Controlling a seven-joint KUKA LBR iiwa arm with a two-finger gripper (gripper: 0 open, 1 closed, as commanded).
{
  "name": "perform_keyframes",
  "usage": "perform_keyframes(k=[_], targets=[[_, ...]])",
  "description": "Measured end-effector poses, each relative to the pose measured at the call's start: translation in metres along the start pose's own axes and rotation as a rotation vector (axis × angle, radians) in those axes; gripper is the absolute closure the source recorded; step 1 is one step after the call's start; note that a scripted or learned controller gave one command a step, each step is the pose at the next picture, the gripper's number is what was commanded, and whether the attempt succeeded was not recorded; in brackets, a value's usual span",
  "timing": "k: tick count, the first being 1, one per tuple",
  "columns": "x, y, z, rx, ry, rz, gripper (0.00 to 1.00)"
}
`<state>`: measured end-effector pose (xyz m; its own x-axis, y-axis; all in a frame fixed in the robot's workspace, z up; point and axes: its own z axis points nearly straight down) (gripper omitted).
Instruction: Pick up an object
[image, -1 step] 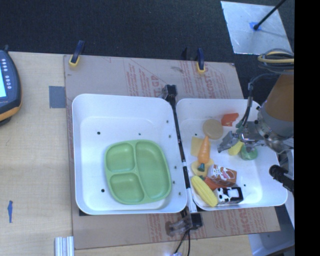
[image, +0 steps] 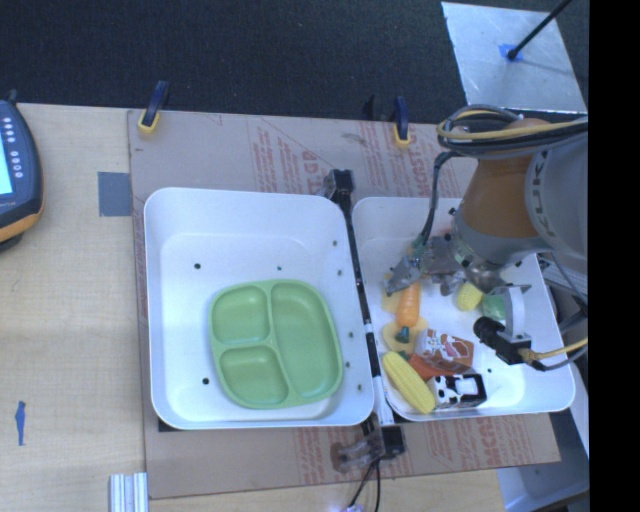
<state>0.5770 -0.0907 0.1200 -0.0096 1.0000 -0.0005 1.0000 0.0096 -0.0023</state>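
Observation:
My gripper (image: 418, 278) is low in the right bin (image: 545, 395), at its far left part, and it stands open. An orange carrot (image: 407, 304) lies just below it, its far end right under the fingertips; nothing is clearly held. Nearer the front lie a yellow corn cob (image: 408, 381), a red and white packet (image: 443, 350) and a black and white toy (image: 461, 390). A yellow piece (image: 468, 296) and a green piece (image: 495, 305) sit to the right of the gripper, partly hidden by the wrist.
The left bin (image: 175, 225) holds a green divided plate (image: 274, 343). A black divider (image: 355, 270) runs between the bins. The arm's grey body and cables (image: 520, 200) cover the right bin's far right. A handheld pendant (image: 15, 170) lies at the left edge.

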Motion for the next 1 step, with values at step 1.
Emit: perform_keyframes(k=[1], targets=[[-0.0055, 0.0376, 0.0284, -0.002, -0.001, 0.001, 0.00]])
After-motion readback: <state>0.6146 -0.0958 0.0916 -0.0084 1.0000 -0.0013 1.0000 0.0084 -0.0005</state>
